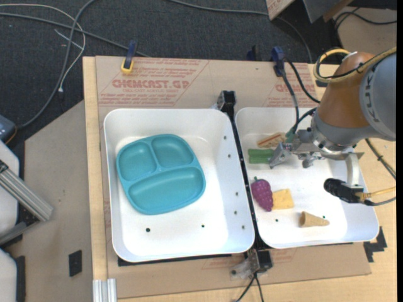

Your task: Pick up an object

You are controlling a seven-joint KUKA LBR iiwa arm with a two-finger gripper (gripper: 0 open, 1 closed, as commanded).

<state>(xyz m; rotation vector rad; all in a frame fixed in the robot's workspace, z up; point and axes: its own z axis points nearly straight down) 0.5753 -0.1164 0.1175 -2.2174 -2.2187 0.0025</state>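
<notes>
The left bin [119, 187] carries a teal divided plate [161, 172]. In the right bin [352, 228], near its left wall, lie a green piece [258, 156], a purple grape bunch [262, 194], a yellow cheese piece [283, 199] and a tan wedge [312, 219]. The gripper [295, 153] hangs just beside the green piece; I cannot tell its state.

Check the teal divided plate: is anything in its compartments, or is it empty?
Empty. The teal divided plate lies flat in the left bin, and all three compartments show bare teal surface.
</notes>
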